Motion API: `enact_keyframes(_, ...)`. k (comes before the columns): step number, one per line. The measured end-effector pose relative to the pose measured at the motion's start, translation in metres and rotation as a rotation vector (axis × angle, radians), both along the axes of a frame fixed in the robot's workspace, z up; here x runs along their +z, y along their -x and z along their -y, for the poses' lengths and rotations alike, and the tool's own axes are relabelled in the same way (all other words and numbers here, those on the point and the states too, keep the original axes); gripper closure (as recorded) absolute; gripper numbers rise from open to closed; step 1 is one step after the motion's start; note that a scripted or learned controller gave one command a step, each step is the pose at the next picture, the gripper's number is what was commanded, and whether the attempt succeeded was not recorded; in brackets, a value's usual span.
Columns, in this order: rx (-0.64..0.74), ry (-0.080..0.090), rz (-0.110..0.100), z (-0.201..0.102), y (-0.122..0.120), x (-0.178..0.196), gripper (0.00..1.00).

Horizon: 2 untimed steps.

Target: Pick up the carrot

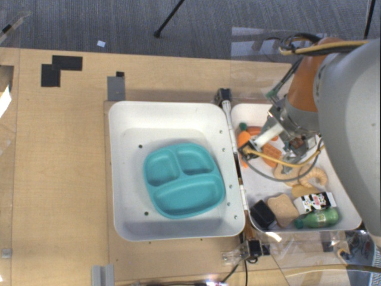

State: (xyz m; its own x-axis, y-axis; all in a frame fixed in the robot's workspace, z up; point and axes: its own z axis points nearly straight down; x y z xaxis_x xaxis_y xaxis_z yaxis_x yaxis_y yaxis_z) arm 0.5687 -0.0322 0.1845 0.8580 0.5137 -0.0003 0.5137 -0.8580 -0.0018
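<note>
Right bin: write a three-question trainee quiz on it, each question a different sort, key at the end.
1. True or false: the carrot lies in the left bin.
2. Which item sits at the right bin's near edge? A) green bottle B) red mug C) yellow sponge
3. Fill in: the teal tray has ___ compartments.

Key: 1 false, since it lies in the right bin beside the gripper; 2 A; 3 three.
</note>
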Motion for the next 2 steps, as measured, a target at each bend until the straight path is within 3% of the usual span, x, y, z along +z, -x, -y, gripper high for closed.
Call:
enact_keyframes(1, -0.025, -0.003, -0.002, -0.0345, 0.005, -0.0007, 0.0)
enact_keyframes(2, -0.026, 0.0, -0.002, -0.0329, 0.005, -0.0005, 0.0)
